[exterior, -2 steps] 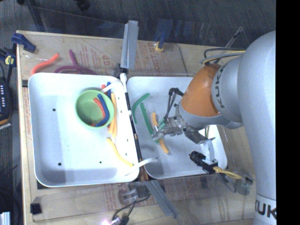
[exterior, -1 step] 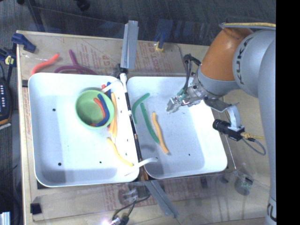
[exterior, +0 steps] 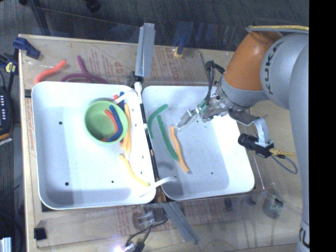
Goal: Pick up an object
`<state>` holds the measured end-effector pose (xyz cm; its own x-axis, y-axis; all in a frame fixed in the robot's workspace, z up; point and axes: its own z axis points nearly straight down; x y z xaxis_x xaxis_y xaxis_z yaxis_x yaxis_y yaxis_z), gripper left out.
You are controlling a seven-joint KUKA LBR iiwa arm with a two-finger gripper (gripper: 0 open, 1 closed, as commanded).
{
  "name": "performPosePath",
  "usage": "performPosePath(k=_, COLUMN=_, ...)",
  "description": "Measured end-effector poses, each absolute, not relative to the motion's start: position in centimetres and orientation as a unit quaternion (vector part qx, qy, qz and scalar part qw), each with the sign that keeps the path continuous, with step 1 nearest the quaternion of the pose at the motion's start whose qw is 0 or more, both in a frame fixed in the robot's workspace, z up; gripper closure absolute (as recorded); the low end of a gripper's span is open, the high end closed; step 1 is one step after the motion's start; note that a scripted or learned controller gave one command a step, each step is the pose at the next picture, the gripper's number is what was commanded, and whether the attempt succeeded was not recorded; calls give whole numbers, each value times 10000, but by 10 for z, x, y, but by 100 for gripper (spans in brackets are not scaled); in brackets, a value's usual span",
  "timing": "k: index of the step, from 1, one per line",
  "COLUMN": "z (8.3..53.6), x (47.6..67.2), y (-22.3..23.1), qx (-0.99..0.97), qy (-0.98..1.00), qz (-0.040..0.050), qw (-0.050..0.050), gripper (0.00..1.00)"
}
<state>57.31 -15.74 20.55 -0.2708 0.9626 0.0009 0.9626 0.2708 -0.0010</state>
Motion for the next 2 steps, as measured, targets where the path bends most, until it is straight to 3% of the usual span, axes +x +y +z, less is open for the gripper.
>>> performPosePath(k=1, z=103, x=561, y=-115, qx=-6146, qy=-7888, qz=9, qw=-28, gripper=0)
performPosePath(k=2, z=113, x=561, y=-114, qx=-6126, qy=-7904, qz=10, qw=-14, gripper=100)
